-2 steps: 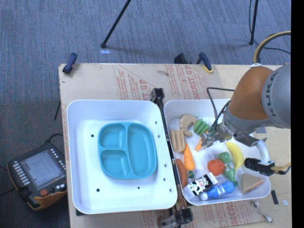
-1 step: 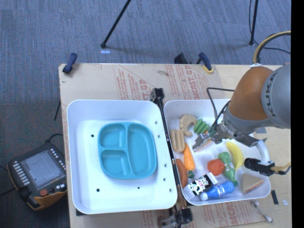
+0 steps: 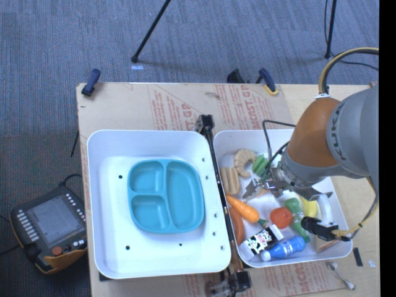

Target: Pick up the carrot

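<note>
The carrot, orange with a small green tip, lies slanted in the left half of the right bin, near its left wall. My gripper hangs just above and to the right of the carrot's upper end, over the middle of the bin. Its fingers stand open with nothing between them. The grey arm with its orange band reaches in from the right and hides part of the bin's back right.
Crowding the carrot are a red tomato, a cow-patterned carton, a blue bottle, green and yellow pieces, pale sticks and a bread piece. The left bin bears a turquoise divided plate.
</note>
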